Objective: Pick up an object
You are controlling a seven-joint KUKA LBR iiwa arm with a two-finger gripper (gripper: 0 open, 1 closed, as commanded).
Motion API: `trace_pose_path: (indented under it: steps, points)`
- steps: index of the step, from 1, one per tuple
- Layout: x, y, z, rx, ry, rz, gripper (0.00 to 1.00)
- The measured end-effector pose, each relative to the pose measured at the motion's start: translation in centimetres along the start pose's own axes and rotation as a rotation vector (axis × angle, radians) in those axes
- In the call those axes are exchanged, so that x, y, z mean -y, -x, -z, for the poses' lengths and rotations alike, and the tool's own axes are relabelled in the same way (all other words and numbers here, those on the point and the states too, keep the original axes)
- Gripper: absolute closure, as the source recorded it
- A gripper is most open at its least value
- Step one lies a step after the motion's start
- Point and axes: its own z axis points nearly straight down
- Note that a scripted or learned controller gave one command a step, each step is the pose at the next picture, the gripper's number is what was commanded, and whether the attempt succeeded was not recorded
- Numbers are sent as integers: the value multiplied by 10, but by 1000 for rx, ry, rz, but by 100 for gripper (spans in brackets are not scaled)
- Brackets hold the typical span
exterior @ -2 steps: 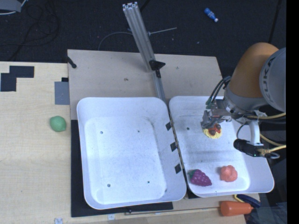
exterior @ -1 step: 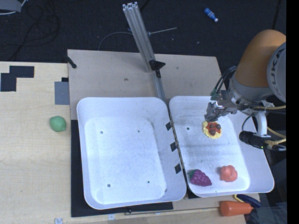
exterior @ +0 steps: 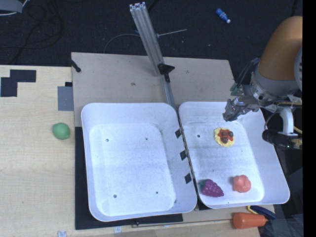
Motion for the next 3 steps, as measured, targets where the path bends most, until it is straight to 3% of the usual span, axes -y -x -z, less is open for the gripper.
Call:
trace_pose_path:
  steps: [3]
  points:
    - [14, -155, -28, -2, -5, 4, 100]
